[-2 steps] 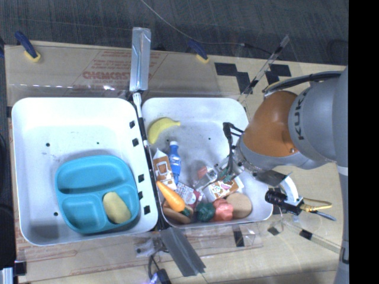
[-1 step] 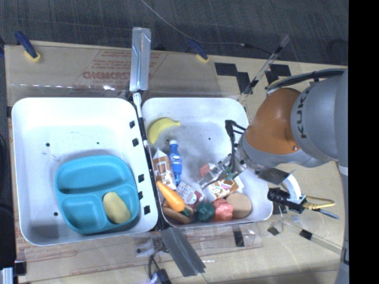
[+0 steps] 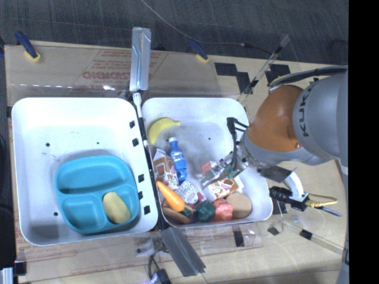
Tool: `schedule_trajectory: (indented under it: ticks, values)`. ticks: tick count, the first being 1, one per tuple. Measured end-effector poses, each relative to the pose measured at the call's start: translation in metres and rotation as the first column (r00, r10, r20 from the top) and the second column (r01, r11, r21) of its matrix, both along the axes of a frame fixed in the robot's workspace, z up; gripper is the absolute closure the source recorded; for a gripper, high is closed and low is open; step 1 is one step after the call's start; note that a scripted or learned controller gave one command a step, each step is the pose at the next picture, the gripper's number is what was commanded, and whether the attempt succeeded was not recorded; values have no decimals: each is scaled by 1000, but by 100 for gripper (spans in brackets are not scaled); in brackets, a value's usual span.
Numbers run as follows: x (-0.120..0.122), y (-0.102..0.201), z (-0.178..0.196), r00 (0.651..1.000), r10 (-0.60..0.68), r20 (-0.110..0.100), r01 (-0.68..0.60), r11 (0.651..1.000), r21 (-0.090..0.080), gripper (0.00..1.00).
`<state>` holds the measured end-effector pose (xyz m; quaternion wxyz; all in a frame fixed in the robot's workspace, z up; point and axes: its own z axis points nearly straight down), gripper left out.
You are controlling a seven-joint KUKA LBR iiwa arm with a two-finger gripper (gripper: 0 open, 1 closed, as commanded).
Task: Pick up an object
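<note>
Camera view has the arm's jaws (image 3: 228, 169) down in the right bin (image 3: 195, 108), right over a small snack carton (image 3: 223, 187); can't tell if they're open or closed. Banana (image 3: 161, 126), blue bottle (image 3: 177, 159) and carrot (image 3: 172, 196) lie nearby.
</note>
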<state>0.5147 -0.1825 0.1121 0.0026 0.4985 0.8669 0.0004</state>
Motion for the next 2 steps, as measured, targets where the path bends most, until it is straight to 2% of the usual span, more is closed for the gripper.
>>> schedule_trajectory:
  ticks: [1,2]
  values:
    - [-2,50,13,922,-388,-3,388,922,1,100]
    - [57,133,81,907,-421,-6,421,907,5,100]
